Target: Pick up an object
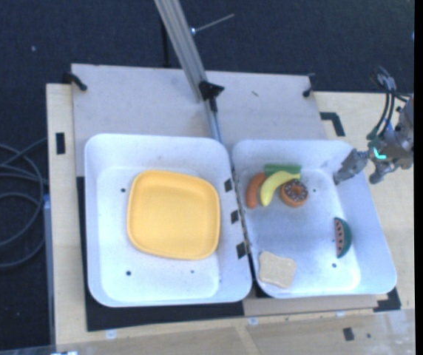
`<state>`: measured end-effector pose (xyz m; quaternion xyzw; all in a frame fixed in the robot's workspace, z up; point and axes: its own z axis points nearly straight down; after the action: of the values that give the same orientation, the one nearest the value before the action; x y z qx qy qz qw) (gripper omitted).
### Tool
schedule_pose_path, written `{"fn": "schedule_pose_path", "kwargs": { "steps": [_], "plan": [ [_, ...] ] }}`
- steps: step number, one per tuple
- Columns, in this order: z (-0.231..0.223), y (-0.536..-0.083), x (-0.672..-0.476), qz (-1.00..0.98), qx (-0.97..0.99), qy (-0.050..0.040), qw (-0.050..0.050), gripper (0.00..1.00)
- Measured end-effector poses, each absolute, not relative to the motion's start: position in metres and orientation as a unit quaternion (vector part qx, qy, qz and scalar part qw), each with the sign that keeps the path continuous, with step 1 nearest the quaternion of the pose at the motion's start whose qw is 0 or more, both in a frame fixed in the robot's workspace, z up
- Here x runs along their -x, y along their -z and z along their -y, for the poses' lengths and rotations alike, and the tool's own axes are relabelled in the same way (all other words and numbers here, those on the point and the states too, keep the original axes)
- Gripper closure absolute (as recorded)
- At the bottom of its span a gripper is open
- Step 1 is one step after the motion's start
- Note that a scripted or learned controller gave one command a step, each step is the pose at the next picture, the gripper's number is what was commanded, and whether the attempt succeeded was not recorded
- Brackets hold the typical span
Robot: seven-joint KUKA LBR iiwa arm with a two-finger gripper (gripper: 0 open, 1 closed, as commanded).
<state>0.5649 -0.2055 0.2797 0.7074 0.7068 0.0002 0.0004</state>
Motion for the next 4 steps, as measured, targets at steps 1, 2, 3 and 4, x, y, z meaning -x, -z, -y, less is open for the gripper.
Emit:
{"fn": "schedule_pose_path", "kwargs": {
  "steps": [1,2,3,4],
  "plan": [
    [0.206,-0.28,-0.565,-0.707,-0.707,-0.0002,0.0,0.0],
    [0.214,-0.232,-0.569,-0.707,-0.708,0.0011,-0.001,0.0],
    [0.209,-0.171,-0.568,-0.707,-0.707,0.0012,-0.002,0.0],
    [0.205,-0.123,-0.575,-0.707,-0.707,0.001,-0.001,0.0]
  ]
}}
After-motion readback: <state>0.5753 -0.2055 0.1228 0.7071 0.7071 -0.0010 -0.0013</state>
